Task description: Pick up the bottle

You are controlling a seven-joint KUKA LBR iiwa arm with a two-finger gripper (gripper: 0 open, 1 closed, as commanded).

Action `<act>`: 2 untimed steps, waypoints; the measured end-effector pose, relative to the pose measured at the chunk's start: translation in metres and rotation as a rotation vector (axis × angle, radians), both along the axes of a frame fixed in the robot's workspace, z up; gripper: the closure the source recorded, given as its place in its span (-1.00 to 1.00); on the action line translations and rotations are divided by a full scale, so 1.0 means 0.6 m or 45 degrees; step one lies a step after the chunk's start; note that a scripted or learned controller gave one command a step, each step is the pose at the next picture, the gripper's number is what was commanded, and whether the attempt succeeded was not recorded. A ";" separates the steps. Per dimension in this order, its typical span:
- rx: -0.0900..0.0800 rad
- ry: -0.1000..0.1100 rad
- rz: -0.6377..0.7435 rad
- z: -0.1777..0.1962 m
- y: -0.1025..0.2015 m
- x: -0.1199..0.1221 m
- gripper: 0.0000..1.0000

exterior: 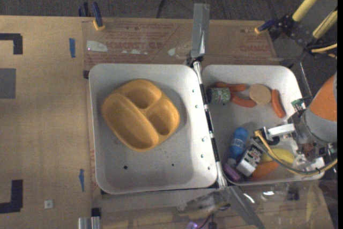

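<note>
The blue bottle (238,142) lies in the right bin (244,72), near its left wall, with its cap end pointing toward the front. The arm comes in from the right, with its orange band at the frame's edge. My gripper (247,161) is low in the bin, just right of and in front of the bottle's lower end, close to or touching it. Nothing shows clearly inside its grasp.
In the right bin lie a green can (219,95), orange sausage-like pieces (244,101), a tan round disc (260,94), a purple item (232,171), an orange item (264,170) and a yellow banana-like piece (282,156). A yellow divided plate (141,113) sits in the left bin (161,174).
</note>
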State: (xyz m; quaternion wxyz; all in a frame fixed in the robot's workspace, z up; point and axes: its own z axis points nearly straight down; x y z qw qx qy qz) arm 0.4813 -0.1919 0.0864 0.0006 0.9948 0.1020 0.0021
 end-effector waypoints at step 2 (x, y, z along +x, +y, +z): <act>0.007 0.012 0.000 0.059 0.087 -0.004 -1.00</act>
